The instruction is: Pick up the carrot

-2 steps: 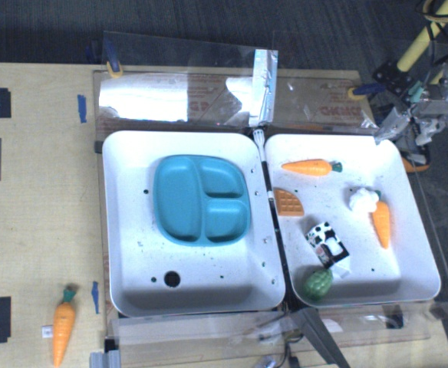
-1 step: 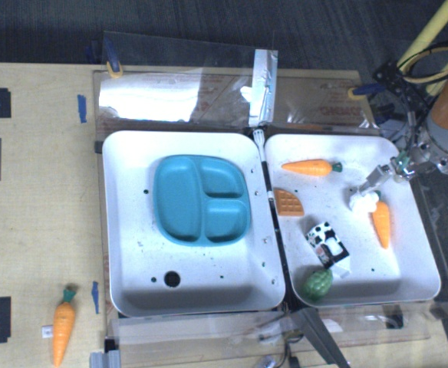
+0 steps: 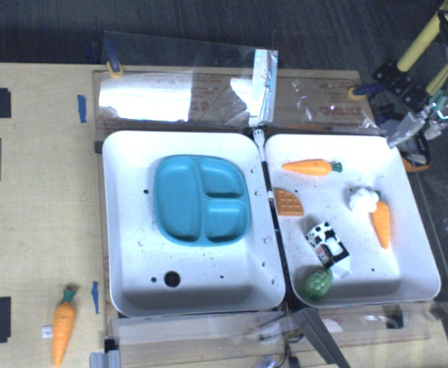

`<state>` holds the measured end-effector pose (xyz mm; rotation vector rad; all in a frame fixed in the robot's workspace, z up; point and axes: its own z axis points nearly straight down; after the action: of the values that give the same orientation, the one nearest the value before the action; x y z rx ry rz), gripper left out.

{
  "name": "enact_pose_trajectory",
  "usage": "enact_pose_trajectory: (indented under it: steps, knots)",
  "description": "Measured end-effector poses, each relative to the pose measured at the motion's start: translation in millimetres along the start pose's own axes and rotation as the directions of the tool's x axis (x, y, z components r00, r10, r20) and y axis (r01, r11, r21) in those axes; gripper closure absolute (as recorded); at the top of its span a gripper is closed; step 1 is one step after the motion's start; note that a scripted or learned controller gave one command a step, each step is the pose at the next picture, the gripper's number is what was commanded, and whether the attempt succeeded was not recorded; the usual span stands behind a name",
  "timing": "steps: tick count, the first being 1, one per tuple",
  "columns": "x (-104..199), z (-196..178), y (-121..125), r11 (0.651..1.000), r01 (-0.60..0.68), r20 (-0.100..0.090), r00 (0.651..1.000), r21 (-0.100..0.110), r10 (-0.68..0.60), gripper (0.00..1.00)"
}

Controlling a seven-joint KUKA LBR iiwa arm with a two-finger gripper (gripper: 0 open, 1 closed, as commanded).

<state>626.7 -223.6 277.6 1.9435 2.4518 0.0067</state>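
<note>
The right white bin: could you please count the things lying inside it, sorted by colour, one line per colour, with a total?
Orange: 3, a horizontal orange carrot with green top, an upright orange carrot piece, a square orange waffle
White: 1, a small white lump
Black and white: 1, a black-and-white cow-patterned toy
Green: 1, a round green vegetable
Total: 6

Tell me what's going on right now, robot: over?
Gripper at right bin's far right corner, above the rim. Two orange toy carrots inside: one at back, one at right. White lump touches the right carrot's top.
</note>
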Motion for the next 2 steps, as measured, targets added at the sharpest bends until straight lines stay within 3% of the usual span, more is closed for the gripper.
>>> enact_pose_trajectory:
  steps: [1,2]
  knots:
    - [31,97,19,0.854,0.520,-0.014,0.854,0.005,-0.520,0.00]
    - [68,-5,-5,0.956,0.292,-0.003,0.956,0.002,-0.292,0.00]
